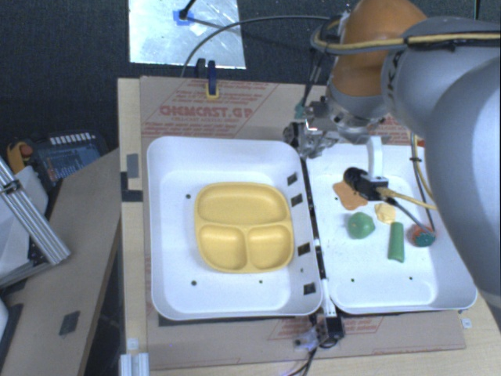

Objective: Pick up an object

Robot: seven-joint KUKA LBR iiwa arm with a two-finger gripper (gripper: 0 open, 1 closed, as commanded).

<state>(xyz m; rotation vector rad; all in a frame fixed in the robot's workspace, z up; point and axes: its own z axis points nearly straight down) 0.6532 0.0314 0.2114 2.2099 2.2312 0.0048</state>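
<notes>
Your gripper [311, 138] sits at the far end of the bench, right over the seam where the left bin [168, 233] meets the right bin [391, 288]. From this angle, you can't tell how wide the claw is, or whether it has hold of anything. The big grey arm [454, 116] comes in from the right and hangs over the right bin's far corner.

Your pickings are all in the right bin, bunched in its middle. There's an orange piece [347, 197] nearest the seam, and a green lump [361, 225] just near of it. A small yellow bit [385, 212] sits to the lump's right. A green stick [397, 241] lies lengthways, near to far, and a teal ball [423, 237] is close beside it on the right. They're a tight cluster, with little room between neighbours.

In the left bin, a yellow tray [239, 225] with three compartments lies flat in the middle, alone.

Both bins rest on brown cardboard [227, 108], with a blue clamp [210, 73] at its far edge.
</notes>
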